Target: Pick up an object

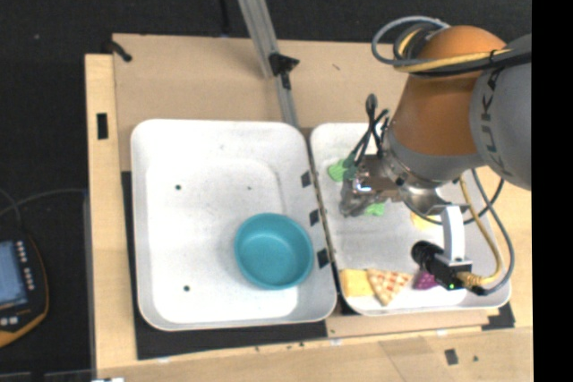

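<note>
My gripper (358, 199) reaches down into the right bin (394, 304), near its left wall. A green object (341, 169) lies just above and left of it, and a small green piece (376, 210) shows at its right side. Whether either green piece sits between the fingers is hidden by the wrist. At the bin's front lie a yellow block (355, 284) and a pizza slice toy (389, 284), side by side. A purple object (423, 282) lies right of the pizza slice, partly hidden.
A blue bowl (273, 250) sits in the left bin (179, 192), at its front right. A grey metal pole (255, 18) slants up from between the bins. The arm's orange band (443, 94) hangs over the right bin's back half.
</note>
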Robot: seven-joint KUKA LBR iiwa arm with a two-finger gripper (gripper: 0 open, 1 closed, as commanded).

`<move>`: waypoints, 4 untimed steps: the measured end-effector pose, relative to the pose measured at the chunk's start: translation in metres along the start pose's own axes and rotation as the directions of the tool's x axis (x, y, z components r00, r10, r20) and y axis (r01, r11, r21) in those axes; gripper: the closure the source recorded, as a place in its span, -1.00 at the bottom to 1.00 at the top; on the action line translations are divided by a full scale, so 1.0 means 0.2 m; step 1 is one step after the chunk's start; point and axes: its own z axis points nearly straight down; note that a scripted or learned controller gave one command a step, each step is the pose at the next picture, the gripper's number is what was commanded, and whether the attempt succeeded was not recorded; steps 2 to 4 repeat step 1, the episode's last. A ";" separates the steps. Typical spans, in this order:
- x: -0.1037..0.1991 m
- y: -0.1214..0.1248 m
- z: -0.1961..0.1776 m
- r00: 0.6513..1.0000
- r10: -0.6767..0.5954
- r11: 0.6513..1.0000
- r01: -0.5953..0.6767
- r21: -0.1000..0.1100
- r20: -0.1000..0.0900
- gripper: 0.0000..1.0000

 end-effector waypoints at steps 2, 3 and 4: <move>0.31 -0.01 0.05 1.000 0.000 1.000 0.000 0.002 0.000 1.00; 0.31 -0.01 0.05 1.000 0.000 1.000 0.000 0.002 0.000 1.00; 0.31 -0.01 0.05 1.000 0.000 1.000 0.000 0.002 0.000 1.00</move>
